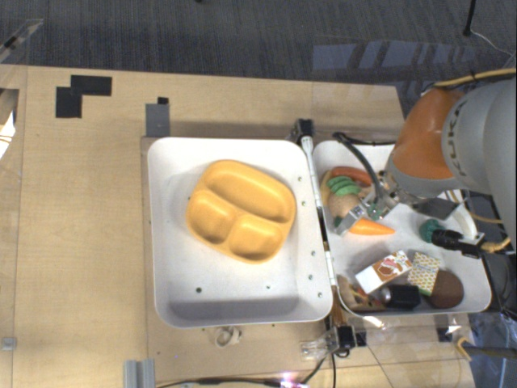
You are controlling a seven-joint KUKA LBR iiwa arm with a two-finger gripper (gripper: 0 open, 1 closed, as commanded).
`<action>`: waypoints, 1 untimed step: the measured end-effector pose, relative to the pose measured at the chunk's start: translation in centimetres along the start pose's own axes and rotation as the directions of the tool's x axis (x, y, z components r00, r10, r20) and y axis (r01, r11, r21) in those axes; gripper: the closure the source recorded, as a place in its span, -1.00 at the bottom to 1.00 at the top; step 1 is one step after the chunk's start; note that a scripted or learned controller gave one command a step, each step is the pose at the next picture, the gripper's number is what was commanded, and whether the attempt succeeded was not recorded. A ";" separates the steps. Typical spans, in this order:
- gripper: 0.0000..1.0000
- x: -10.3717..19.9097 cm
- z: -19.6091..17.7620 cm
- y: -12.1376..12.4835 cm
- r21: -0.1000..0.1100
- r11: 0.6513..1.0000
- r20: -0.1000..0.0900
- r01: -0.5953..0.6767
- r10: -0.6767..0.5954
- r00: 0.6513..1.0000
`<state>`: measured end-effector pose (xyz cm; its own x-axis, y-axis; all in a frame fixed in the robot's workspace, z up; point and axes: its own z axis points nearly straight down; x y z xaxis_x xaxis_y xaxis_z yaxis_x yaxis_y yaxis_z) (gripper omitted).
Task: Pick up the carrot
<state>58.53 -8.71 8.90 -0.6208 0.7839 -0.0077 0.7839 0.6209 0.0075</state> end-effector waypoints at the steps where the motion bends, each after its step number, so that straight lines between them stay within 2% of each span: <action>1: 1.00 -0.1 -1.3 0.4 -0.007 1.000 0.007 0.010 -0.010 1.000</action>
